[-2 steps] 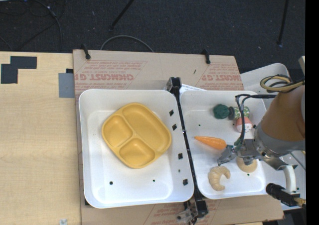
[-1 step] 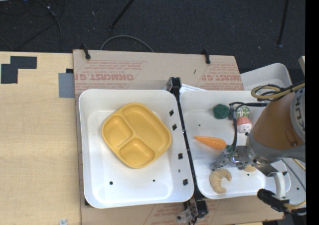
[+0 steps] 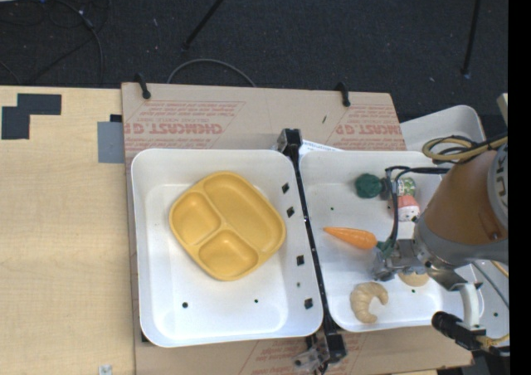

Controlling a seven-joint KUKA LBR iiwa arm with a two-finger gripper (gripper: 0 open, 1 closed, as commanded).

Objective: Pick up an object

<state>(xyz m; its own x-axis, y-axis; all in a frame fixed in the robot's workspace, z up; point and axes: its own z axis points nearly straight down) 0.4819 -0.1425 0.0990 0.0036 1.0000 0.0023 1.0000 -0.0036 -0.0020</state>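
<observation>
Croissant lies at the right bin's front, beside the gripper; grip state cannot be determined. Likely light, rigid, smooth plastic: grasp across its thick middle.

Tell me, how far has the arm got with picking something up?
Nothing looks lifted yet. The gripper is down in the right bin, between the carrot and the croissant, both lying on the floor. The green object sits further back. I can't tell whether it has gripped anything. Grasping and lifting remain.
</observation>
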